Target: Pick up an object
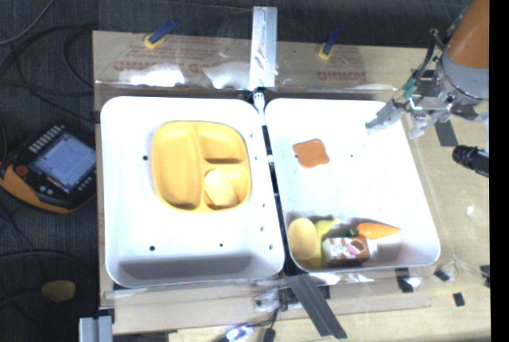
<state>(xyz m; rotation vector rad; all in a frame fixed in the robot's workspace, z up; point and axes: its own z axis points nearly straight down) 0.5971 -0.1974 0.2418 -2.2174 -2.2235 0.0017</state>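
In the right bin (pixel 398 197), an orange flat piece (pixel 310 152) lies alone toward the far left. At that bin's front wall lie a yellow round item (pixel 301 238), a small bottle with a red label (pixel 347 250) and an orange carrot (pixel 378 231), packed close together. A yellow divided tray (pixel 184 161) sits in the left bin (pixel 127 237), with a pale round item (pixel 222 189) in its front compartment. My gripper (pixel 395 123) hangs over the right bin's far right corner, open, nothing between its fingers, well away from all the items.
A teach pendant (pixel 54 167) and cables lie on the floor to the left. A metal post (pixel 264 46) stands behind the divide between the bins, with blue-yellow clamps (pixel 161 33) on the back board. Small black bits lie on the bench at the front right.
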